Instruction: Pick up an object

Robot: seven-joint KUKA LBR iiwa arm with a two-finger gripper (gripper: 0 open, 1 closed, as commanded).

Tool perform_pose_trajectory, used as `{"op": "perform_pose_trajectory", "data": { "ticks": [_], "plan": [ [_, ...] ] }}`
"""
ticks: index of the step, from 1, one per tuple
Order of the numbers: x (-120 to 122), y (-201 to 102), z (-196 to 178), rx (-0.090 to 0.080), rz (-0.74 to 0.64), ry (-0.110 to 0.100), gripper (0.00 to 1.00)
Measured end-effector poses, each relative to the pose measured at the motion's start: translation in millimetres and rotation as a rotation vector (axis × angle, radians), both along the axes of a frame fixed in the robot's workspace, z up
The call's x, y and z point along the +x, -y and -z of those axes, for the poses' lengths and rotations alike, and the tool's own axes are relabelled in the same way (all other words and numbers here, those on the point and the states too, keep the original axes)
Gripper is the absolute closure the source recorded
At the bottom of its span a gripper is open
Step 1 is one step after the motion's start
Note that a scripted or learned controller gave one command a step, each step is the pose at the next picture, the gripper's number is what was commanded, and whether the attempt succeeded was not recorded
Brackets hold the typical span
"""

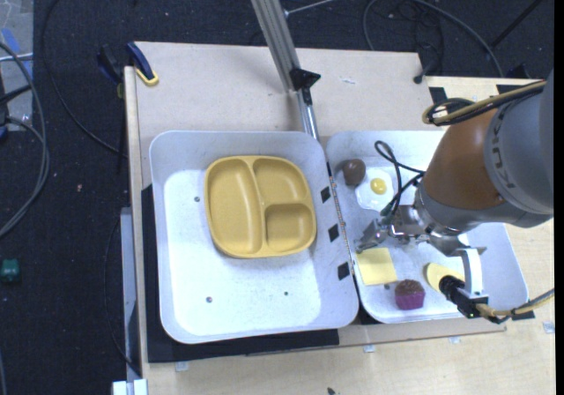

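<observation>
Gripper (374, 234): it is hanging low inside the right bin, at that bin's left side, reaching in from the right; I am not making out how it is set, since the metal parts are blurring together from where I am standing
Arm (480, 164): the grey body with its orange band is leaning over the right bin and covering much of that bin's middle and far side
Yellow square (377, 267): a flat pale yellow piece (it may be a toy cheese slice) is lying on the bin floor just below the gripper, close to it, though I am unable to tell whether they are touching
Fried egg (375, 188): a white piece with a yellow centre is lying flat just above the gripper, toward the bin's far side
Brown ball (353, 171): a small round brown object is sitting beside the egg, at its left
Purple object (409, 294): a small dark purple thing is resting near the front wall, just right of the yellow square
Yellow piece (438, 274): a rounded yellow object is peeking out beside the purple one, partly under the arm's black fitting
Right bin (511, 274): it is holding all the small objects
Left bin (176, 234): it is sitting edge to edge with the right one
Yellow tray (261, 205): a three-compartment plate is resting in the left bin's upper half, well apart from the gripper
</observation>
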State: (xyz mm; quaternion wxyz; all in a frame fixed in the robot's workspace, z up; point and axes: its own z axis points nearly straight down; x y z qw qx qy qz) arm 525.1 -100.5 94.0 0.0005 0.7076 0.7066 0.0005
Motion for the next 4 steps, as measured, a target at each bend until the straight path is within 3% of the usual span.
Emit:
{"op": "perform_pose_trajectory", "data": {
  "ticks": [1, 4],
  "plan": [
    [2, 1, -12, -0.002, 0.001, 0.008, 1.00],
    [6, 6, -182, -0.002, -0.005, 0.006, 1.00]
  ]
}}
